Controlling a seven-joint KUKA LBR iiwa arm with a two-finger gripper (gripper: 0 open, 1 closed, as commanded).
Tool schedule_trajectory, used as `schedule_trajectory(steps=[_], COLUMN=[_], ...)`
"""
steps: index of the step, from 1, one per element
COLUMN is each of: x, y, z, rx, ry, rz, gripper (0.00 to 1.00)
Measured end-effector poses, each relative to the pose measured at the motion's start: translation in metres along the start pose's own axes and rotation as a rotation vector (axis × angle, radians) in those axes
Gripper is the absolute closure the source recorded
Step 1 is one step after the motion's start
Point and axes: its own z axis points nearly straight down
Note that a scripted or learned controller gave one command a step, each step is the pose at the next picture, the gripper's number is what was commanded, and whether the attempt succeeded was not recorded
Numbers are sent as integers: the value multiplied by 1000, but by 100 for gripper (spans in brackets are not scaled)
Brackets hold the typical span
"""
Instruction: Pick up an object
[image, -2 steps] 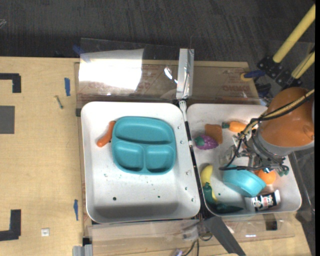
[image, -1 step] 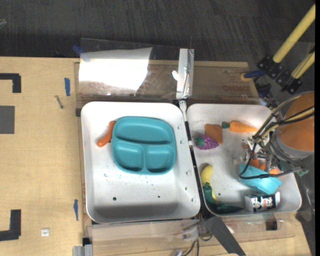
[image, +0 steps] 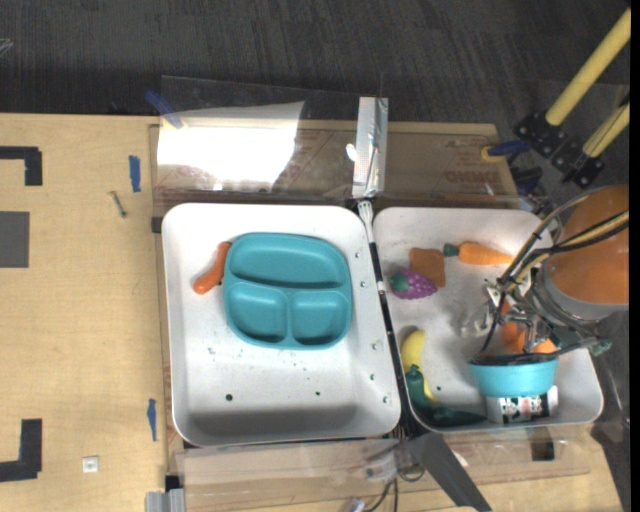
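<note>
The right bin (image: 452, 322) holds a carrot (image: 478, 254), an orange-brown block (image: 427, 264), a purple grape bunch (image: 413, 285), a yellow banana (image: 412, 350), a teal bowl (image: 513, 376) and a small white can (image: 520, 406). My gripper (image: 498, 306) hangs low over the right side of this bin, just above the bowl, with cables around it. An orange item (image: 522, 338) lies partly hidden beneath it, behind the bowl. I see nothing clearly held.
The left bin (image: 270, 415) carries a teal divided plate (image: 288, 288) and an orange sausage-shaped toy (image: 211, 270) beside it. A green item (image: 421, 386) lies by the banana. Clear plastic sheets stand behind the bins. Yellow poles (image: 592, 62) rise at the top right.
</note>
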Motion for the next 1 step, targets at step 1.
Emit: schedule_trajectory(steps=[1], x=[27], y=[-25], z=[-4], rx=[13], ry=[-15], rz=[94], gripper=[0])
